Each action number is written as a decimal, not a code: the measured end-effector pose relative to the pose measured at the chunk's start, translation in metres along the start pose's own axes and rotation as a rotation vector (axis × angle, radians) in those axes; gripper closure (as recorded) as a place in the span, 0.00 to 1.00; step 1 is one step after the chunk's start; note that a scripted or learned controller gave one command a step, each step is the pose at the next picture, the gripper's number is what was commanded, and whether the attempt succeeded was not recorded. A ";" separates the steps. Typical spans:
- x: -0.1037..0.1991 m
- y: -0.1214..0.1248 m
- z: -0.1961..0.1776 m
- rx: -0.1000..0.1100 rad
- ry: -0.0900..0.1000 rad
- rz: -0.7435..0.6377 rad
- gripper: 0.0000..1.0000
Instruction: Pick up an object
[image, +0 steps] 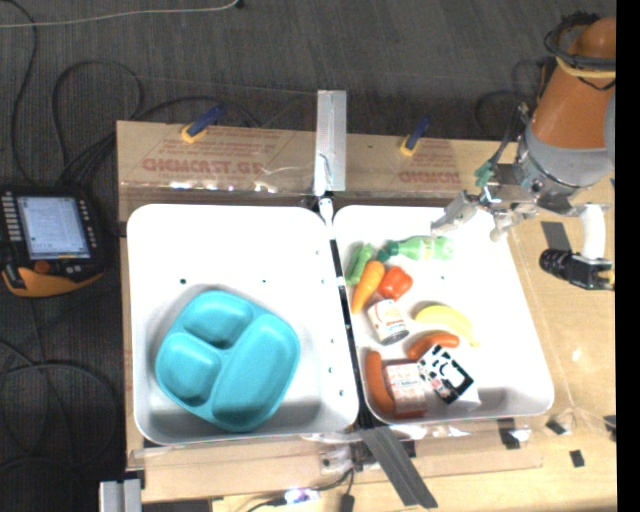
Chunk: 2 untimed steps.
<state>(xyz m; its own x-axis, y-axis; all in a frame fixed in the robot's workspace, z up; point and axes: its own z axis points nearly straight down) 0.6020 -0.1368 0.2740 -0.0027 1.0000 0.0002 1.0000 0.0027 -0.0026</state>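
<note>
The arm's gripper (452, 213) is hanging over the right bin (515, 300), above its back rim and just behind the green bottle (418, 247). Whether it is open or closed I cannot tell; nothing is showing in its grasp. The candidates for picking are lying clustered against the divider side of that bin: just beside the bottle are a carrot (366, 284) and a red pepper (394, 282), and further toward the front edge a banana (443, 320), a small jar (388, 320) and a black-and-white patterned block (444, 372). Because the pieces are crowding each other, a descent near the bottle is risking a nudge instead of a grip, or catching two items. The bottle, being rounded, is probably inclined to roll away. The left bin is carrying a teal divided plate (228, 362).
</note>
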 end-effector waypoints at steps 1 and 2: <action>0.021 -0.021 0.138 -0.008 0.000 -0.206 0.00; 0.003 -0.109 0.184 -0.014 -0.006 -0.378 0.00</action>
<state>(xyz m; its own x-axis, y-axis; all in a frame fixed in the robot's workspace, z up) 0.4928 -0.1337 0.0900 -0.3717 0.9283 -0.0075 0.9283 0.3718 0.0099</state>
